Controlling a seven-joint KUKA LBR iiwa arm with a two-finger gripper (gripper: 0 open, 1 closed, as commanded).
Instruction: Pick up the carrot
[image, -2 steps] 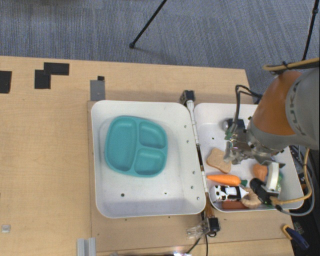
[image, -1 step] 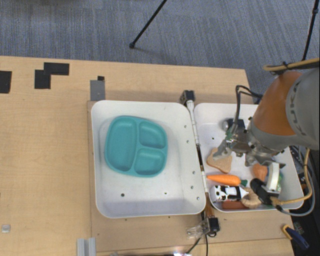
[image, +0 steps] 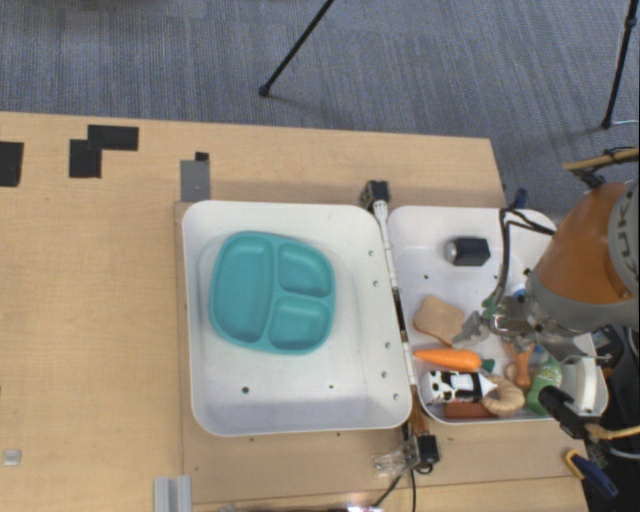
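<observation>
Left bin (image: 300, 410) on the counter (image: 90, 330) carries a teal divided plate (image: 270, 292); right bin (image: 420, 235) holds the carrot (image: 447, 357) near its front edge, beside a cow-patterned toy (image: 455, 384) and bread slice (image: 438, 318); gripper (image: 492, 322) hovers just right of the carrot, grip state unclear; no legible writing.

grey robot arm (image: 590, 300) with a broad orange band (image: 600, 245), black cable (image: 507, 250) looping beside it, metal two-finger gripper (image: 487, 322) at its tip
</observation>
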